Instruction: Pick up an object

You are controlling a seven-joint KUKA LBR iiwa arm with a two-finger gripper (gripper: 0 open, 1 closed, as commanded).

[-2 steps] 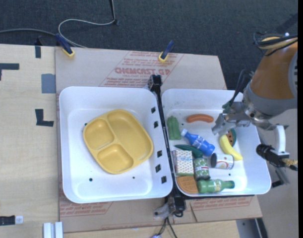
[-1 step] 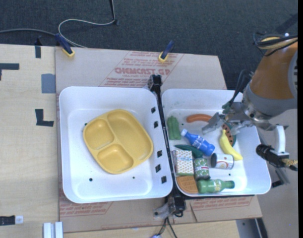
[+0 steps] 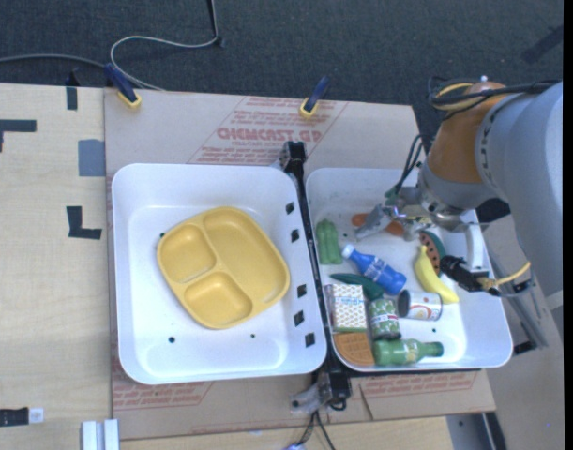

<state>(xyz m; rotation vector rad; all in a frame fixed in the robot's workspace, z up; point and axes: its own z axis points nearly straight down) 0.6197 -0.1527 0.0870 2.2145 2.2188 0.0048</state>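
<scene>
Overhead, the pincer (image 3: pixel 391 216) hangs in the right bin (image 3: pixel 492 340) above a blue bottle (image 3: pixel 374 269) and banana (image 3: pixel 430 277); whether it is open, I cannot tell.

Left bin (image 3: pixel 136 345): yellow divided tray (image 3: pixel 222 265), three compartments, lying at a slant, approx centre. Bins sit on cardboard sheet (image 3: pixel 258 129) w/ red print. Two yellow-blue clamps (image 3: pixel 314 97) at sheet's far edge. Black cable (image 3: pixel 209 7) and pale looped wire (image 3: pixel 164 40) on dark carpet (image 3: pixel 361 26) beyond. Wooden surface (image 3: pixel 42 298) at left, black tape marks (image 3: pixel 80 221).
</scene>
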